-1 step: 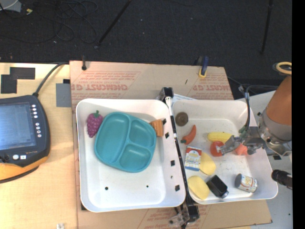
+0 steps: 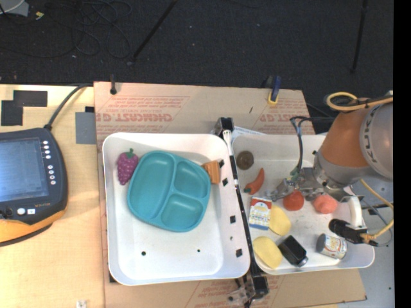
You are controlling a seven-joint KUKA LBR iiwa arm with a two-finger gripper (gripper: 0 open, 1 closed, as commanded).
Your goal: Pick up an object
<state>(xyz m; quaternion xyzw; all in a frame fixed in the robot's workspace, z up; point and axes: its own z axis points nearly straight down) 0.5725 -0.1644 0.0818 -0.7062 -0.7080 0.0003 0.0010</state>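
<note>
My gripper (image 2: 287, 188) reaches in from the right, low over the middle of the right bin (image 2: 302, 147). A red tomato (image 2: 293, 201) lies just below it and looks very close to or touching it. A pinkish-red round object (image 2: 325, 204) sits to the tomato's right, under the wrist. A red chili pepper (image 2: 256, 180) lies a little to the gripper's left. I see nothing lifted off the bin floor.
The right bin also holds a brown disc (image 2: 244, 160), a small carton (image 2: 260, 213), two yellow pieces (image 2: 279, 221) (image 2: 268, 251), a black block (image 2: 294, 249) and a can (image 2: 331, 246). In the left bin (image 2: 167, 262) lie a teal divided plate (image 2: 169, 190), purple grapes (image 2: 126, 165) and an orange block (image 2: 212, 171).
</note>
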